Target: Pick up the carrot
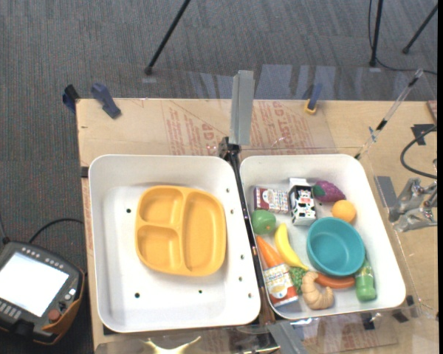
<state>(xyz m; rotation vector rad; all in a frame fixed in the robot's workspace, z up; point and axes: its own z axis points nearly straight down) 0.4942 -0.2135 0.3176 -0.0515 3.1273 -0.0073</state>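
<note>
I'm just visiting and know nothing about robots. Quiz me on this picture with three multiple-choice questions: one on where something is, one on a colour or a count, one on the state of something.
1. Where does the carrot lie?
A. in the right bin, by its left wall
B. on the yellow tray
C. on the floor

2. What colour is the bowl?
A. red
B. teal
C. white

3. How does the bowl stand?
A. flipped upside down
B. upright, open side up
C. stacked on the yellow tray

Answers:
1. A: the carrot sits in the right bin along its left wall, next to the banana.
2. B: the bowl is plainly teal.
3. B: its hollow inside faces the camera, and it sits in the right bin, not on the yellow tray in the left bin.
</note>
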